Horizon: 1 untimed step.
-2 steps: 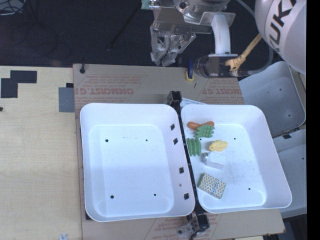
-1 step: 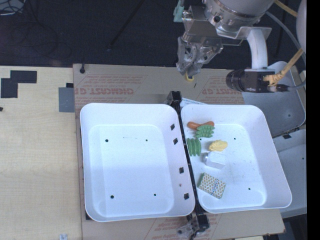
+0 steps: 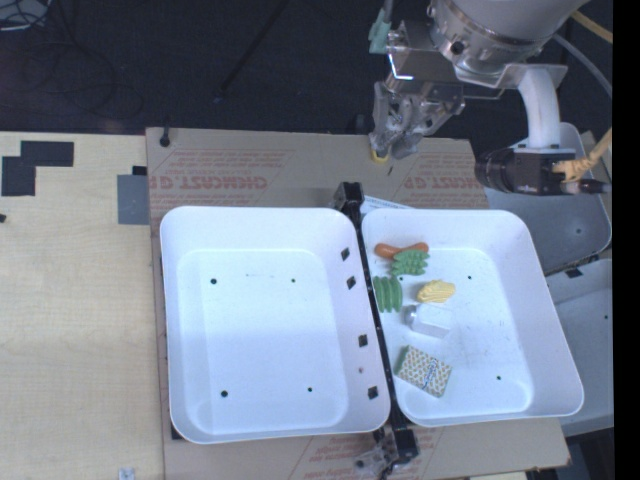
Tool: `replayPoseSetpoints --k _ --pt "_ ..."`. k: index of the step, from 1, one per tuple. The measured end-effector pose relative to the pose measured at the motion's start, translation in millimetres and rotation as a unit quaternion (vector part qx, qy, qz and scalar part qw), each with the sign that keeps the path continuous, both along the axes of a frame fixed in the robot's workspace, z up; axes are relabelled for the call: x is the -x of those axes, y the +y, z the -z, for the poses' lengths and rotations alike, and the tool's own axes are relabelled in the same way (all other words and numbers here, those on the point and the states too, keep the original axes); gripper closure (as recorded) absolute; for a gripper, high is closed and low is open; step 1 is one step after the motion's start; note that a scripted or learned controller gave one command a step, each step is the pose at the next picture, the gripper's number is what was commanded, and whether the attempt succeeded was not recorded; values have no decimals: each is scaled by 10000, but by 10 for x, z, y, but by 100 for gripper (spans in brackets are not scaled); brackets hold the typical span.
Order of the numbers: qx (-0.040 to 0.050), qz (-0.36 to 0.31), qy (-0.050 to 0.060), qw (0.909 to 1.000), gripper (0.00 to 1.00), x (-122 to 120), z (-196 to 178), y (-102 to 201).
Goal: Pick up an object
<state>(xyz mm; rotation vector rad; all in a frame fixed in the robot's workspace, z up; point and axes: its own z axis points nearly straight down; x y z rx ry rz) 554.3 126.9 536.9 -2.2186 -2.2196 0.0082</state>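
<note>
My gripper (image 3: 393,140) hangs high over the back edge of the bench, behind the divide between the two bins, well apart from the objects. A small yellowish bit shows at its tip; what it is I cannot make out. The right bin (image 3: 540,368) holds several small items near its left wall: an orange carrot-like piece (image 3: 400,250), a green leafy piece (image 3: 411,263), a green pod (image 3: 387,293), a yellow corn-like piece (image 3: 436,291), a pale clear block (image 3: 430,320) and a patterned flat packet (image 3: 424,371).
The left bin (image 3: 180,268) sits beside the right one, joined by a black clip strip (image 3: 360,298). Both rest on a cardboard sheet (image 3: 250,168) over a wooden bench. Grey arm hardware (image 3: 530,168) stands at the back right.
</note>
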Motion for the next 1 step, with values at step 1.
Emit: replayPoseSetpoints --k 1 --pt "0 2 2 10000 100 325 2 -260"
